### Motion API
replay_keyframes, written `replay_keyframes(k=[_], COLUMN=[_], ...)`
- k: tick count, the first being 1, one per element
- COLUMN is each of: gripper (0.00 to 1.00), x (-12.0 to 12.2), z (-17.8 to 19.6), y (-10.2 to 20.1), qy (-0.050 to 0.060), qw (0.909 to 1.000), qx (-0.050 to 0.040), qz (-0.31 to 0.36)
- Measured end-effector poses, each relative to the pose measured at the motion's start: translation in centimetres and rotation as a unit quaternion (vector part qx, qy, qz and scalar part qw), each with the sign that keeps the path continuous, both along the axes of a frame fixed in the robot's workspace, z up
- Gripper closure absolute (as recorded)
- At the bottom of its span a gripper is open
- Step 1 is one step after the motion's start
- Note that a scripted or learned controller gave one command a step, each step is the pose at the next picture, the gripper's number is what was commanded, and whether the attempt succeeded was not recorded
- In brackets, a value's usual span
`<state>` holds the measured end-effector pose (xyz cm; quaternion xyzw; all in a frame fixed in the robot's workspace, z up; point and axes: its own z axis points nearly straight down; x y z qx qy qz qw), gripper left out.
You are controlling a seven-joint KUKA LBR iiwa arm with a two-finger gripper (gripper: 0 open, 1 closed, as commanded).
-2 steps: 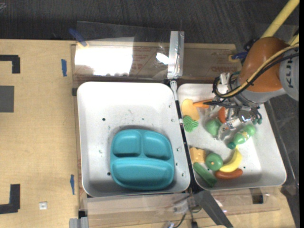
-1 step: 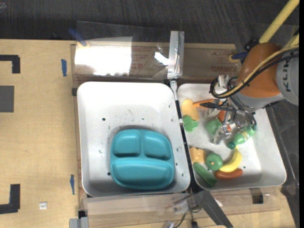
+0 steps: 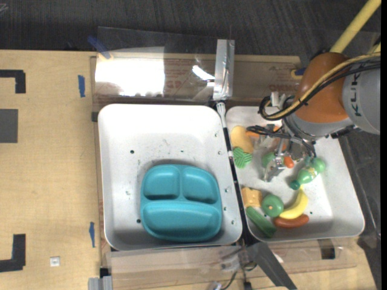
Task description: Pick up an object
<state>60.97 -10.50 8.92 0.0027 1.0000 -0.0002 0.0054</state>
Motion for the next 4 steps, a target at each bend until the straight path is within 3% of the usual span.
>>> replay_keyframes(k=[1,2,4], gripper=[1.00,1.00,1.00], x=[0.4,2.2,2.5], z=[1.5,12.6,14.7], y=[0.1,4.8,5.0], qy=[-0.008,-0.003,-0.009], qw=[1.0000,1.0000,1.0000], qx=[-0.0013,0.0005,0.0000], qz=[0.001,0.003,0.004])
